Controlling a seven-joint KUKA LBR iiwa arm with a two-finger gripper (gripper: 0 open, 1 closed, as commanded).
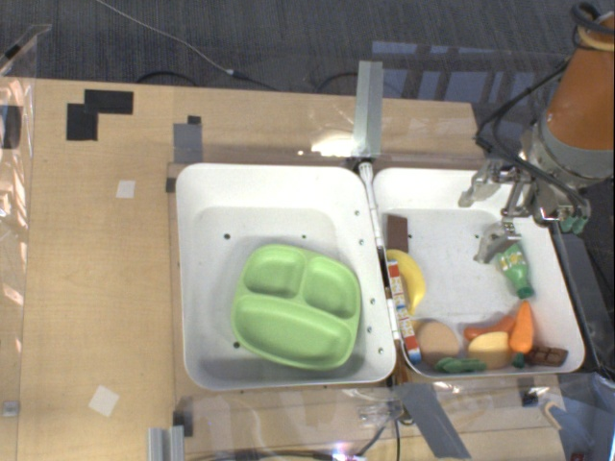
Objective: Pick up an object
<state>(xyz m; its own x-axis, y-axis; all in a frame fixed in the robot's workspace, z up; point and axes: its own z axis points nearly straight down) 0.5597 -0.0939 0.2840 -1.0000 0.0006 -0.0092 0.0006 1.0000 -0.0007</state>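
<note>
Gripper (495,221) over the right bin (452,219), fingers apart, nothing between them.
Green bottle (516,269) lies just below, right side; green plate (298,305) fills the left bin (207,257).

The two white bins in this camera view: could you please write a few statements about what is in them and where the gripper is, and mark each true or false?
1. The green divided plate lies in the left bin. True.
2. The banana lies in the left bin beside the plate. False: it lies in the right bin, near the wall between the bins.
3. The gripper is above the right bin. True.
4. The carrot lies at the far edge of the right bin. False: it is at the near end, among the other toy foods.
5. The small green bottle lies just below the gripper in the picture. True.
</note>
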